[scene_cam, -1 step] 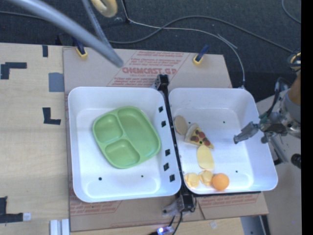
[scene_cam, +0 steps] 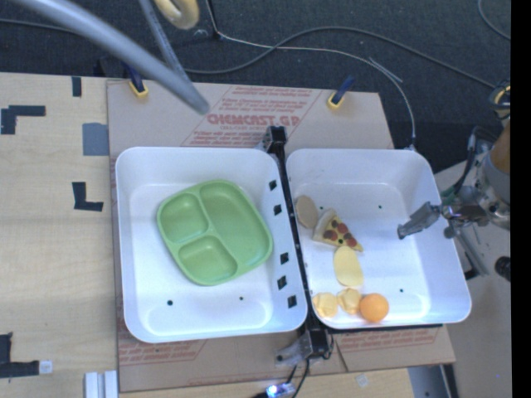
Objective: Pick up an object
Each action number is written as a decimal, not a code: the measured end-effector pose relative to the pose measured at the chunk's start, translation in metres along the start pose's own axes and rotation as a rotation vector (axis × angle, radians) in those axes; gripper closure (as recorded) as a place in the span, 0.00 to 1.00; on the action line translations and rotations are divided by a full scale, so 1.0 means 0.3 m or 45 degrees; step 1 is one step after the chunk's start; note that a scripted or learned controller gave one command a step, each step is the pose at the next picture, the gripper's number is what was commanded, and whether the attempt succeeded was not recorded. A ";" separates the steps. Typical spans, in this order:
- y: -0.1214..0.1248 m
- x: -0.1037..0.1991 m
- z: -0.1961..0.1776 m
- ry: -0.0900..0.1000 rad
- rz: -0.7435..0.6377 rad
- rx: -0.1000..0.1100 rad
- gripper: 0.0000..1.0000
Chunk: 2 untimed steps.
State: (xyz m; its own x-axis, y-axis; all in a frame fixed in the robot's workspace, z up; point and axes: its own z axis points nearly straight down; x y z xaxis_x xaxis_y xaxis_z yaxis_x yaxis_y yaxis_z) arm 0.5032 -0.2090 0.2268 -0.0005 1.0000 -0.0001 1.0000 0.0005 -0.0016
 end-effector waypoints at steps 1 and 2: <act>0.029 0.006 0.162 0.001 -0.001 0.004 0.00; 0.052 0.030 0.351 0.000 -0.002 0.002 0.00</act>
